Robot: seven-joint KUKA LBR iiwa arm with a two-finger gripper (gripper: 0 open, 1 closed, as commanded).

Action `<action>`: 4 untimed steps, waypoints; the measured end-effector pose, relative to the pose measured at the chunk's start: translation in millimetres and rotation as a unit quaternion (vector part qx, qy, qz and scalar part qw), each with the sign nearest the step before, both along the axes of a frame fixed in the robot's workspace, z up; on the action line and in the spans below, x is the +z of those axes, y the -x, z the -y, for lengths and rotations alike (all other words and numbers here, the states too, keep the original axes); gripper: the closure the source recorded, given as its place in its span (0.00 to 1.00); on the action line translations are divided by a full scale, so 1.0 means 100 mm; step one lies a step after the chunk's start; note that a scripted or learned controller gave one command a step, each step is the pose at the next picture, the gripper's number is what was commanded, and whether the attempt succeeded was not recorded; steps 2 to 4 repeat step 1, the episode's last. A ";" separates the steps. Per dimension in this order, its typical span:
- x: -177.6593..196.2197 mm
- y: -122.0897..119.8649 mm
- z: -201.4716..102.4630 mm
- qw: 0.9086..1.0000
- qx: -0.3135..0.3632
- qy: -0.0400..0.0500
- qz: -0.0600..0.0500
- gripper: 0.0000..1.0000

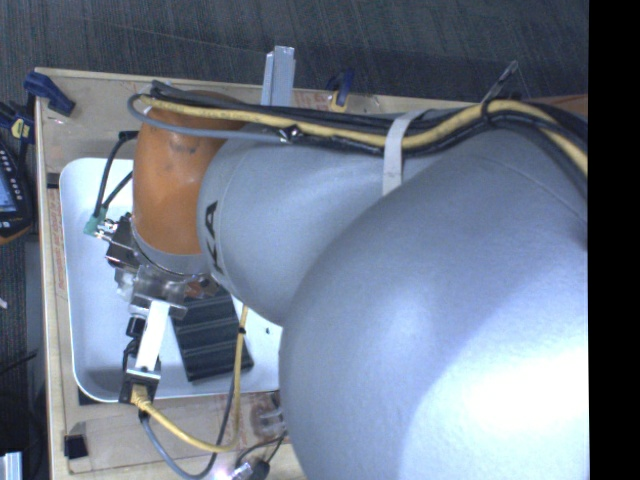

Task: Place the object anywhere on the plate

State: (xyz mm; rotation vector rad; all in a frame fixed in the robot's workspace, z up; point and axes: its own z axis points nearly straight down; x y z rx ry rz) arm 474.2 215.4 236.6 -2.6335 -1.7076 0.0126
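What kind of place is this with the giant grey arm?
Probably a robot lab or workshop. A big grey robot arm reaches over a shallow white bin on a wooden bench, and a blue clamp sits at its corner.

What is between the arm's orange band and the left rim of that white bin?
In the camera view, that stretch is bare floor of the white bin, crossed by one thin black cable with a green tip that hangs beside the orange band.

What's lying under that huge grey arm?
The left part of a white bin, its white floor showing beside the arm. The arm covers the rest of that bin and most of the bench, so what lies there cannot be told.
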 end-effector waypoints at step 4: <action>0.16 -0.01 -0.02 1.000 0.023 -0.001 0.002 1.00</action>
